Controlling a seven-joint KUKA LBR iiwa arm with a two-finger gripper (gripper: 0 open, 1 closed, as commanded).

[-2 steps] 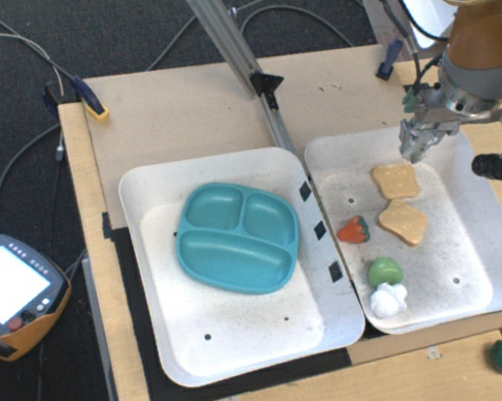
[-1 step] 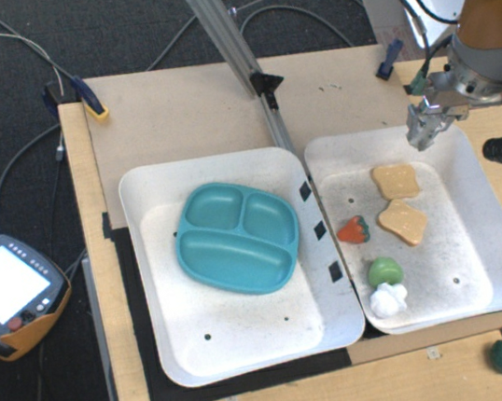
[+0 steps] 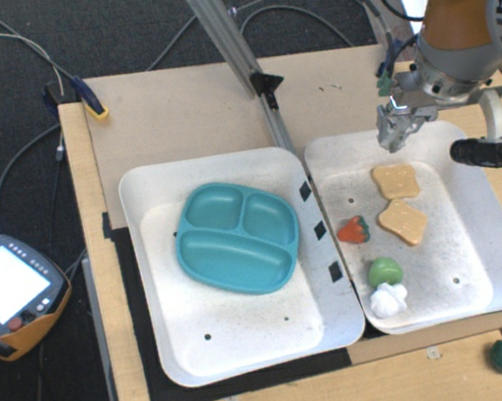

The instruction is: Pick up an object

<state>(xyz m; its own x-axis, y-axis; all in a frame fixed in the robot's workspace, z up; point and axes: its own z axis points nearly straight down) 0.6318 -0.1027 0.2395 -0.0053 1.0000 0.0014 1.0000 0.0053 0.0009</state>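
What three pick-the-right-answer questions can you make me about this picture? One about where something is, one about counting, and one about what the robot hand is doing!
1. Where is the teal plate?
A. In the left bin
B. In the right bin
C. On the floor

2. How many toast pieces lie in the right bin?
A. One
B. Two
C. Four

3. What is the gripper doing?
A. Carrying the strawberry
B. Pressing on the plate
C. Hanging over the right bin's far edge with nothing seen in it

Answers:
1. A, the plate sits in the middle of the left bin.
2. B, one toast piece lies just above the other.
3. C, the strawberry lies on the bin floor, and the gripper is above the upper toast, near the rim.
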